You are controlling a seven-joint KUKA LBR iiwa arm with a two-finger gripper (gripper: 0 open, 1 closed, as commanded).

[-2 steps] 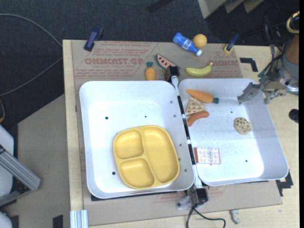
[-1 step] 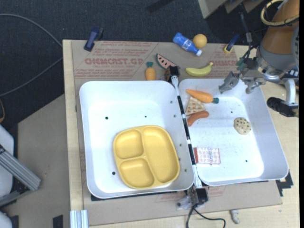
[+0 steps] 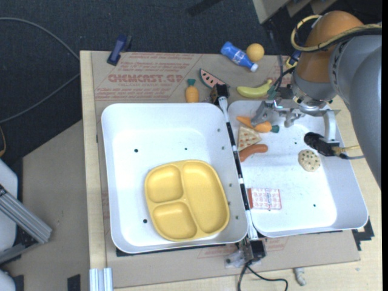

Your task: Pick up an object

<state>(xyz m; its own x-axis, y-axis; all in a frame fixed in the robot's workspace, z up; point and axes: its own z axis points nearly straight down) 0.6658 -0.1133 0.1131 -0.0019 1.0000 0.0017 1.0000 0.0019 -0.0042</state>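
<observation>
Orange carrot-shaped toy (image 3: 262, 126) lies in far left corner of right white bin (image 3: 327, 214), close to the divider; nearest item to the gripper (image 3: 277, 117), so judged the likely pick. Gripper hangs low just beside and above it, at the bin's far edge. Cannot tell whether the jaws are apart or together; nothing is seen between them. Task judged not yet done: no object is lifted, every item rests on a bin floor or the surface. Left to do, by this reading: close on one item and raise it clear. Right bin also holds a tan triangular cracker-like piece (image 3: 247, 138) touching or just beside the carrot toy, a reddish-brown sausage toy (image 3: 253, 151) next to that, a pale round chip cookie (image 3: 309, 160) towards the right, well apart from the cluster, and a flat red-and-white patterned card (image 3: 265, 199) near the front left. Left white bin (image 3: 121, 162) holds a yellow three-compartment plastic plate (image 3: 187, 199), lying flat towards the front. Outside the bins, on the cardboard-covered surface (image 3: 151, 71): yellow banana toy (image 3: 254, 90), watermelon slice toy (image 3: 208, 77), small orange fruit toy (image 3: 192, 93), blue bottle (image 3: 237, 55), orange ball (image 3: 256, 51).
</observation>
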